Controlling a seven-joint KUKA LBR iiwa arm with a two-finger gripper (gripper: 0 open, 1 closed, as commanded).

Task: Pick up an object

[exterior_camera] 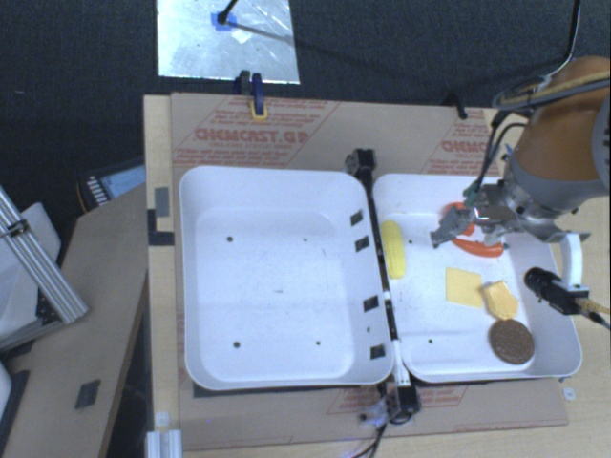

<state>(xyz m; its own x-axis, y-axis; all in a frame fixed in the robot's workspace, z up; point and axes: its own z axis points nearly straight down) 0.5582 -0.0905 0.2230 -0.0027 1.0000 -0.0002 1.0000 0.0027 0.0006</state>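
Right bin (420,365): corn (392,248); cheese (464,287); cookie (512,342)

You are looking at a robotics lab bench: two white bins (277,275) clipped side by side on a printed cardboard sheet (253,127), aluminium framing (38,265) at the left edge, dark carpet (76,36) above, and a foil square (227,27) at the top.

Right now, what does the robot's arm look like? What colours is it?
The arm is chunky and rounded, with a big orange band and grey parts below it. Thin black cables run down beside it. At the end sits a small grey metal gripper, over the right white bin.
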